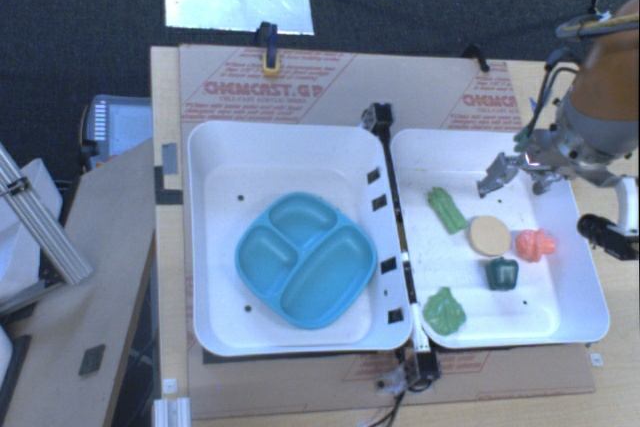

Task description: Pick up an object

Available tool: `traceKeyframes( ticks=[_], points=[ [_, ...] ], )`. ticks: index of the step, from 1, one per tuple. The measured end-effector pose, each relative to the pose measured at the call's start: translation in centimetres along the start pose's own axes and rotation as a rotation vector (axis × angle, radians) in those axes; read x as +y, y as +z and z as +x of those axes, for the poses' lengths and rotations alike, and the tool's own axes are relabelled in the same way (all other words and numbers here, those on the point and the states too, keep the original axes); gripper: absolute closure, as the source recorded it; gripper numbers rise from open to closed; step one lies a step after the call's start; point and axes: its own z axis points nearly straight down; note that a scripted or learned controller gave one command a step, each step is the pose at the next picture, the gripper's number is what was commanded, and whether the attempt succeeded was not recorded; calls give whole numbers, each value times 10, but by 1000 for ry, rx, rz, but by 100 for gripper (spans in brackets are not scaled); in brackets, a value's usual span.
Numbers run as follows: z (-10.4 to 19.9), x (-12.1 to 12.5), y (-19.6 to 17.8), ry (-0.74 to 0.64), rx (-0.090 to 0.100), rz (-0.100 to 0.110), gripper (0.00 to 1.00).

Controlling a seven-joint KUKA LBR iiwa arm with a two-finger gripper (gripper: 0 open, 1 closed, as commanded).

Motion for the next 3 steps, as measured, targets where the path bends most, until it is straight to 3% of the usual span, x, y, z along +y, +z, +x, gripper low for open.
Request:
traceKeyframes(
  ticks=[1, 3],
  points=[
    [0, 3, -6, -2, -2, -12, 0],
    [-6, 13, 91, 0, -1, -7, 0]
  ],
)
